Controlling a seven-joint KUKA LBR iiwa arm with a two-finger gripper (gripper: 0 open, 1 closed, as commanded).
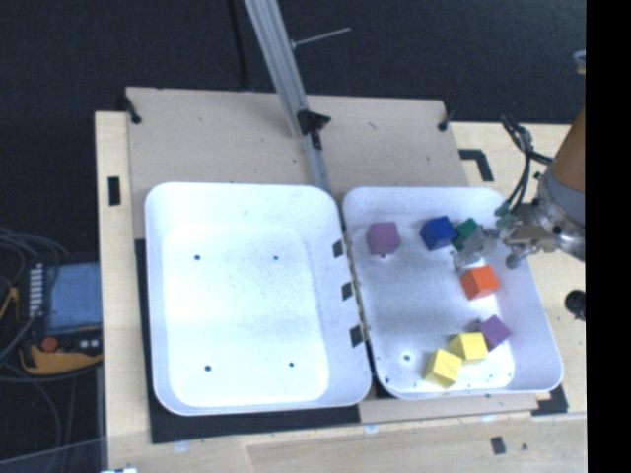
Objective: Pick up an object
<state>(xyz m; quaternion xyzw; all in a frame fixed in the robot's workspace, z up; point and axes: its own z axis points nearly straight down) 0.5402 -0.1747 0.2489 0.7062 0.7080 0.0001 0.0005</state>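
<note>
Blocks sit in your right bin (532,304); the orange block (480,282) lies just below the gripper (483,249), whose grip state I cannot tell. It looks light and rigid, probably foam or wood; take it across two flat opposite faces.

Single fixed overhead camera, slanted down, both bins (246,294) framed

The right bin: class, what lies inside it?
Inside the right bin: purple cube, blue cube, green piece partly covered by the gripper, orange cube, two yellow cubes.
</note>
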